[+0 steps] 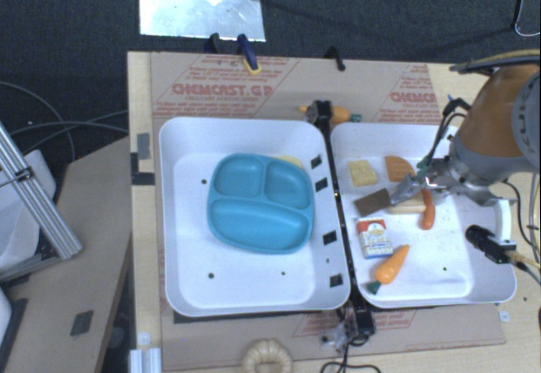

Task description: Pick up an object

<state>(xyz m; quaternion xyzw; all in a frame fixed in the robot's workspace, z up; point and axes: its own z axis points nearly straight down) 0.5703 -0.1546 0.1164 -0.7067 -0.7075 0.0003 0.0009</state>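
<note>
My gripper point(412, 187) hangs low over the middle of the right bin point(482, 282), with the arm coming in from the right. Just left of it lies a brown flat block point(372, 202). A red-orange sausage point(428, 211) lies just below and right of it. A pale yellow square point(363, 172) and an orange-brown piece point(399, 167) sit toward the bin's back. A small red and white box point(374, 238) and a carrot point(390, 265) lie toward the front. Nothing can be seen held in the gripper.
The left bin point(190, 278) holds a blue divided plate point(260, 200) with a yellow piece point(292, 161) at its far edge. A black-clipped divider point(331, 211) runs between the bins. A yellow toy point(338, 115) rests behind the bins on the cardboard.
</note>
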